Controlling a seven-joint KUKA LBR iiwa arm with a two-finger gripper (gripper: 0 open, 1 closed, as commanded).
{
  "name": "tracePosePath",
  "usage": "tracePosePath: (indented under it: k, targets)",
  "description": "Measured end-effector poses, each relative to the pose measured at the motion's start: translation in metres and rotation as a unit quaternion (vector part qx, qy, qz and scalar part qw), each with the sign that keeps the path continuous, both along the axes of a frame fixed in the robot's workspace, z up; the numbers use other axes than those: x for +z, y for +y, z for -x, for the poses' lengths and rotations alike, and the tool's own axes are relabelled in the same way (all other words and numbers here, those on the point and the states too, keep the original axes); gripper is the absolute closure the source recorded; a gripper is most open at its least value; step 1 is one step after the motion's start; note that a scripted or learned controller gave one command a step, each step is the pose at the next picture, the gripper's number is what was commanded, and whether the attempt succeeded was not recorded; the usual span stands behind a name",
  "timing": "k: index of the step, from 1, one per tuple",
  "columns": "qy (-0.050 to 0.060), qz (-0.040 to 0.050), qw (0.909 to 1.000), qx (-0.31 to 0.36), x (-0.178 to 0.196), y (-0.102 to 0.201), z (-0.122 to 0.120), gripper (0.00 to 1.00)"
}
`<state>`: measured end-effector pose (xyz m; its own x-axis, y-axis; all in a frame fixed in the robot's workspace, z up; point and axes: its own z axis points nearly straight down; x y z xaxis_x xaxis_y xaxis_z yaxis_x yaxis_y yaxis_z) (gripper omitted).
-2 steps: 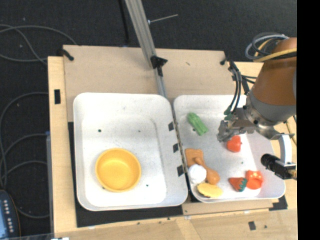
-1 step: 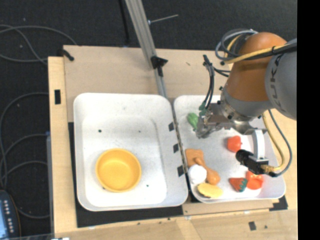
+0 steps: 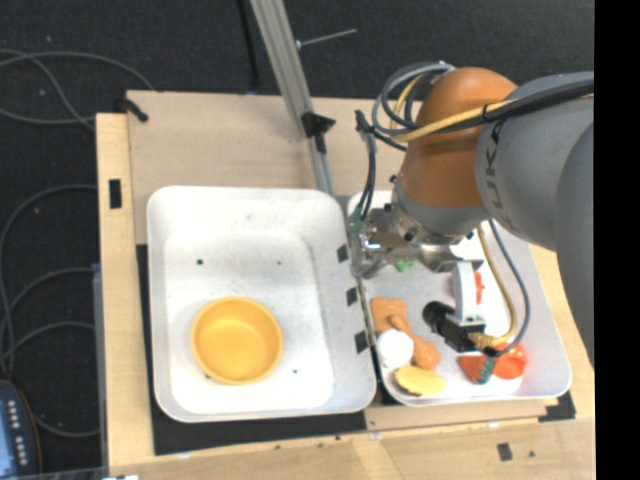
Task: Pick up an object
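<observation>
The fingers cannot be made out as spread or pressed together; the gripper (image 3: 374, 252) hangs low at the left wall of the right bin (image 3: 545, 353), with a small green piece (image 3: 403, 263) just beside it. Nearer the front of that bin lie an orange toy (image 3: 390, 315), a white egg-shaped piece (image 3: 395, 348), a yellow piece (image 3: 420, 381) and a red-orange toy (image 3: 497, 365). A yellow bowl (image 3: 237, 340) sits alone in the left bin (image 3: 250, 238).

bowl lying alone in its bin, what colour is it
Yellow, a warm orange-tinged shade; the bowl shows best in the camera view.
</observation>
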<state>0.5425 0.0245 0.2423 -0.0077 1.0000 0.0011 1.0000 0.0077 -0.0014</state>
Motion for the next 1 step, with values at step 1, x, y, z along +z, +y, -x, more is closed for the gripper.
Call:
tracePosePath:
  k: [1]
  targets:
    - [-0.001, -0.0002, 1.0000, 0.000, 0.0066, 0.0464, -0.0150, 1.00]
